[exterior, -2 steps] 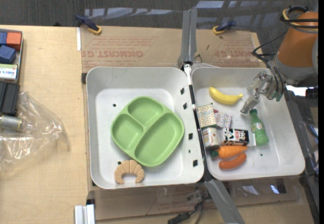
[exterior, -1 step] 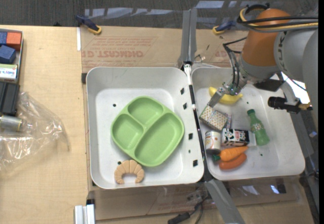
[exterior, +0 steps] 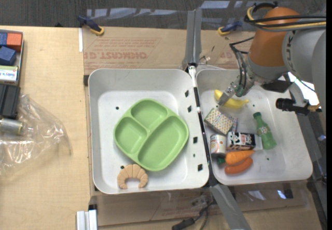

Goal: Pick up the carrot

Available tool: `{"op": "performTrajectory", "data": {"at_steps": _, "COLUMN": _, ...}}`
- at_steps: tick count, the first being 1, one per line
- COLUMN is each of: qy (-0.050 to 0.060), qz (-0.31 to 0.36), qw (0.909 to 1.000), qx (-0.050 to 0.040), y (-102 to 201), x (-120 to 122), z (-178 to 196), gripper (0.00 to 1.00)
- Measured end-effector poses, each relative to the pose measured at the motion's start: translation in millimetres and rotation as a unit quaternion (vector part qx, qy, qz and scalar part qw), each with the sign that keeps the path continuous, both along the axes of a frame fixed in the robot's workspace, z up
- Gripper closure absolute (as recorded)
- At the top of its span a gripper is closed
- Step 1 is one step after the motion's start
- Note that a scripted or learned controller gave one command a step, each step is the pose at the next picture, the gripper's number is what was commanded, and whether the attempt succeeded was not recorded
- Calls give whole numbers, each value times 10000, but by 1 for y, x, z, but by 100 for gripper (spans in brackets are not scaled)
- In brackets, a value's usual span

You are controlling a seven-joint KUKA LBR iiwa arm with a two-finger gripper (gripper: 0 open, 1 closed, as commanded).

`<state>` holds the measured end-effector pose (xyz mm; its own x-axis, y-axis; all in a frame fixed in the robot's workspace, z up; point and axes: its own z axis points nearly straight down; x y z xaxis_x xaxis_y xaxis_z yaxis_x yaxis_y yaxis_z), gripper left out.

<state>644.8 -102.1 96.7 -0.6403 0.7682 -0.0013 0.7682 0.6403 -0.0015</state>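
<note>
- The carrot (exterior: 239, 157) was seen lying on its side in the right bin (exterior: 290, 172), near that bin's front edge and toward its left half.
- A red sausage-shaped item (exterior: 237, 167) was found touching the carrot on its front side, closer still to the front wall.
- A small can (exterior: 217, 145) and a black-and-white carton (exterior: 241, 141) were set just behind the carrot, so that it was hemmed in at the back and left.
- Open white floor was left to the right of the carrot, as far as the bin's right wall.
- A green bottle (exterior: 264, 130) was seen lying behind and to the right of the carrot, apart from it.
- The claw (exterior: 226, 97) was held over the back of the right bin, beside a banana (exterior: 233, 100), well apart from the carrot.
- Whether the claw was open or closed could not be told.
- A patterned packet (exterior: 219, 121) was placed between the banana and the can.
- In the left bin (exterior: 104, 120) a green divided plate (exterior: 151, 134) was seen in the middle, with a croissant (exterior: 132, 176) by the front edge; bare floor was left along the back and left walls.
- On the tabletop (exterior: 46, 182) to the left, crumpled clear plastic (exterior: 31, 130) was noted.
</note>
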Motion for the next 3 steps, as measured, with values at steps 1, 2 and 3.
{"op": "performTrajectory", "data": {"at_steps": 1, "qy": 0, "qz": -62, "qw": 10000, "qx": 9, "y": 2, "x": 8, "z": -7, "gripper": 100}}
{"op": "performTrajectory", "data": {"at_steps": 2, "qy": -2, "qz": -94, "qw": 10000, "qx": 7, "y": -9, "x": 9, "z": -7, "gripper": 100}}
{"op": "performTrajectory", "data": {"at_steps": 3, "qy": 6, "qz": -192, "qw": 9998, "qx": 12, "y": -13, "x": 3, "z": -7, "gripper": 100}}
